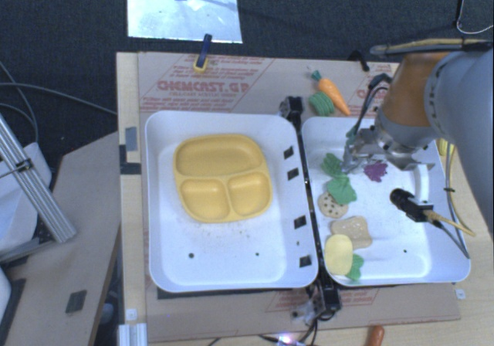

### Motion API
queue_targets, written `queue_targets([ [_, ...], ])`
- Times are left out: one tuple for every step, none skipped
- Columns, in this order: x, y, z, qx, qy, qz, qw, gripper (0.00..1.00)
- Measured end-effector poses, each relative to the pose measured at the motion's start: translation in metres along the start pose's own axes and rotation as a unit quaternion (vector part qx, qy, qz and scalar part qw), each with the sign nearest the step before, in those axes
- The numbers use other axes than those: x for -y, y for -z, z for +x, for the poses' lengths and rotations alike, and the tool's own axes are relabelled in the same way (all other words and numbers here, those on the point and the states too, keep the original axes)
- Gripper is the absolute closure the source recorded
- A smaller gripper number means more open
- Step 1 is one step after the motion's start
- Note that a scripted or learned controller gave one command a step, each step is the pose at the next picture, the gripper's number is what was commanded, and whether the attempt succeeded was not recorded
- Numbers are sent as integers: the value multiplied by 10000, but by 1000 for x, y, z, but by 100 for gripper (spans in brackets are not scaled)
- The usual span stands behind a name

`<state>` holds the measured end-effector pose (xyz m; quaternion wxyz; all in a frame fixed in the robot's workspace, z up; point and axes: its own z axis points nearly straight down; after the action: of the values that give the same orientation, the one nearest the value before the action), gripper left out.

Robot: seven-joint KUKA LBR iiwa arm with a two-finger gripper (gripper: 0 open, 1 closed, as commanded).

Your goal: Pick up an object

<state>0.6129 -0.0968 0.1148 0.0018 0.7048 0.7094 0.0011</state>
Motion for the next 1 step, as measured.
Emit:
queue_targets([
  [-45,74,59,-6,14,-30,10000,100],
])
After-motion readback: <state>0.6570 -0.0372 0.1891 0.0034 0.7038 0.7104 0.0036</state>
